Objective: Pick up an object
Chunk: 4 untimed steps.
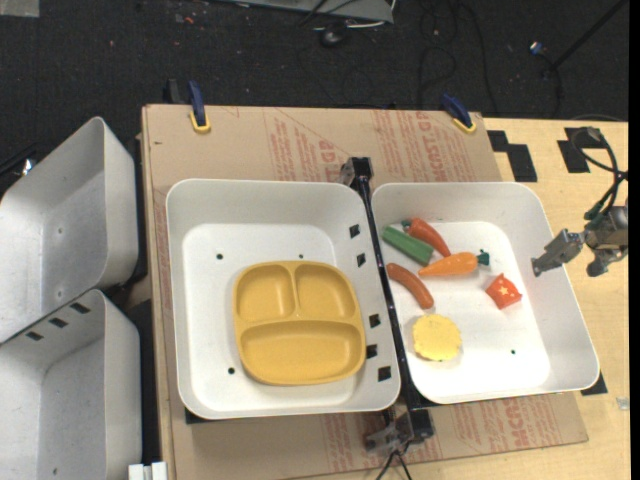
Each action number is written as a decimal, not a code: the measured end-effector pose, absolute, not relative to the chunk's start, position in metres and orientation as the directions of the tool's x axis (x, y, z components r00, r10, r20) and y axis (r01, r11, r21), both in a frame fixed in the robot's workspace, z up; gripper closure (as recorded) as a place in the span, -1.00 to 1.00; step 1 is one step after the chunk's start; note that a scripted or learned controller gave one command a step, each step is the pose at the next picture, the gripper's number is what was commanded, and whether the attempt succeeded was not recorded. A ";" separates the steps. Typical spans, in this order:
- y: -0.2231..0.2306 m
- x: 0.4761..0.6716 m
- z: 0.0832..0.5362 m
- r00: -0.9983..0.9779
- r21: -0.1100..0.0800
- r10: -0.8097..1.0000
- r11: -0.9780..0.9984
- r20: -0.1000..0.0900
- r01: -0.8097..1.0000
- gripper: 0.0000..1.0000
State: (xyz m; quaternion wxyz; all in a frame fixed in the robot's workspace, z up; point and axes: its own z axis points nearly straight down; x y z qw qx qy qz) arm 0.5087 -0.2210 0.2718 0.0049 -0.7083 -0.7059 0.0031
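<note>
One fixed camera looks down at a slant from above the surface [300, 138]; both white bins sit mid-frame; dark floor [100, 48] lies beyond.

You're looking at a lab: a cardboard-topped counter [300, 138] clamped at its far edge, two white bins [190, 218], loose cables [440, 58] on dark floor.

Illegible red print on cardboard [300, 143]
</note>
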 end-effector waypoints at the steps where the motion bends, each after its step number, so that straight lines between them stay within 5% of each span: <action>1: -0.220 0.511 0.278 -0.001 0.000 1.000 0.001 -0.001 1.000 -1.00; 4: -0.222 0.516 0.109 0.002 -0.004 1.000 -0.002 0.001 1.000 -1.00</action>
